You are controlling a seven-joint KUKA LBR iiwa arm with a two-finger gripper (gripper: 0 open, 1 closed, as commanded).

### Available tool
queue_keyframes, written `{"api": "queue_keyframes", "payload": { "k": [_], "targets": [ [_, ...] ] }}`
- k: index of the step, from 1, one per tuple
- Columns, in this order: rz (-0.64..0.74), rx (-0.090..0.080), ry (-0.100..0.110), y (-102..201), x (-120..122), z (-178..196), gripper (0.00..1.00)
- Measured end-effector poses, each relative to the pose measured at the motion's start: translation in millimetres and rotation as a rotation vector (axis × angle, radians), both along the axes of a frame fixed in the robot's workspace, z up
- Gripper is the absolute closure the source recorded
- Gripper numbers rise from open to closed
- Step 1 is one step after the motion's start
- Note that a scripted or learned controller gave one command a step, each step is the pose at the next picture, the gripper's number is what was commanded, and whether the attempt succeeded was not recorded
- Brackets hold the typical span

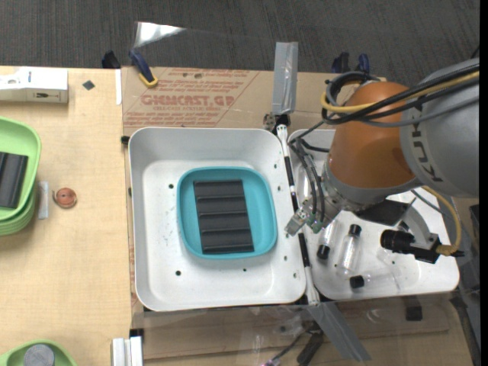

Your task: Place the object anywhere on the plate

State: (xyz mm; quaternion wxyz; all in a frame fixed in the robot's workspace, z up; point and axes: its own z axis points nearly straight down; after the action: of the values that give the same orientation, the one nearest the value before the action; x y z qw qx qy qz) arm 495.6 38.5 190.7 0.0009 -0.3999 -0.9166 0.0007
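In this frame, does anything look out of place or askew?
Nothing looks spilled or damaged. The teal plate sits squarely in the left bin and already carries a dark ridged block. Small clear vials lie loose at different angles in the right bin, beneath the arm.

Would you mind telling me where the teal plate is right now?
The teal plate sits in the middle of the left white bin, carrying a black ribbed block. The arm is over the right bin.
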Motion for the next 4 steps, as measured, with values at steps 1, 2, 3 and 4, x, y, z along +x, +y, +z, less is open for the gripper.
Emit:
{"api": "queue_keyframes", "payload": {
  "k": [1, 2, 3, 4],
  "targets": [
    [0.000, 0.000, 0.000, 0, 0, 0, 0.00],
    [-0.025, -0.001, -0.002, -38, 38, 0, 0.00],
    [-0.027, -0.002, -0.003, -40, 39, 9, 1.00],
    [0.023, 0.000, -0.001, 17, 23, 18, 1.00]
  ]
}}
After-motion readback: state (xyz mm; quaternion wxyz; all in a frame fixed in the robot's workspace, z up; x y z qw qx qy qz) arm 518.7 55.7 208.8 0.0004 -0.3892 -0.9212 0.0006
